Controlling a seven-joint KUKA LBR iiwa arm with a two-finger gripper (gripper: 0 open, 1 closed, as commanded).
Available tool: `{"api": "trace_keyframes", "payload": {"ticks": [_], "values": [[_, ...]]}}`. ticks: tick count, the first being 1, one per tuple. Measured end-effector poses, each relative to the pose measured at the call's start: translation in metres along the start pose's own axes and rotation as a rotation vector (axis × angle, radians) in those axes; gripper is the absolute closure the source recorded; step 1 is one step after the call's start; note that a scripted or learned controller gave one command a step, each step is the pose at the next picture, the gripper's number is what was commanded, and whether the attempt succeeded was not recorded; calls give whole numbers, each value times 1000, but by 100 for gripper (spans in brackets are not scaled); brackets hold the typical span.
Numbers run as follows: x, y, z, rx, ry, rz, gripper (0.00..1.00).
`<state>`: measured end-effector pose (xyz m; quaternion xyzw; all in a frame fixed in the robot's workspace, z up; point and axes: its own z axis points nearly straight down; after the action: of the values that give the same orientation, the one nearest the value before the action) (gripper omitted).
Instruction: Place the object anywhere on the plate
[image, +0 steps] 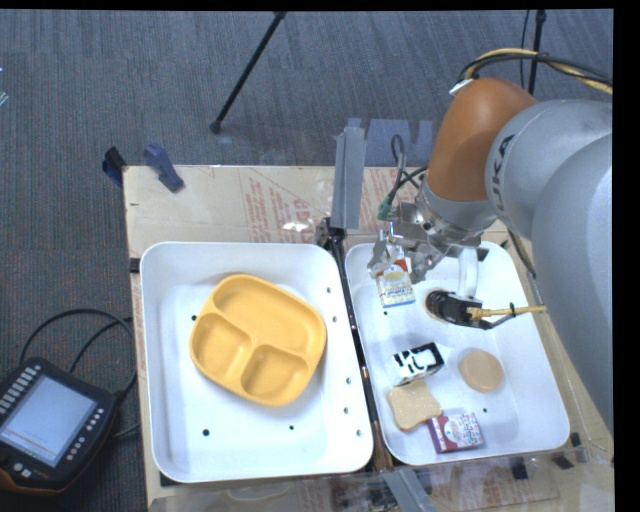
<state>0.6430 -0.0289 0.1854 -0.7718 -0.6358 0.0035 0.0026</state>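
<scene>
A yellow plate (258, 338) with three compartments lies in the left bin (160, 400). My gripper (398, 262) hangs over the far left part of the right bin (535, 400). It is shut on a small white carton (396, 290) with an orange and blue label, whose top sits between the fingers. The carton hangs just right of the divider between the bins, apart from the plate.
The right bin also holds a black-and-white packet (418, 360), a round tan cookie (481, 371), a slice of toast (414, 405) and a small red box (456, 431). A tablet (45, 425) lies on the floor at the lower left.
</scene>
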Motion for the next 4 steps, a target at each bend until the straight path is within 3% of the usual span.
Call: {"api": "trace_keyframes", "payload": {"ticks": [1,2,3,4], "values": [[85,-17,0,-2,1,-5,100],[85,-17,0,-3,1,-5,0],[86,-17,-8,2,1,-8,100],[86,-17,-8,2,1,-8,0]]}}
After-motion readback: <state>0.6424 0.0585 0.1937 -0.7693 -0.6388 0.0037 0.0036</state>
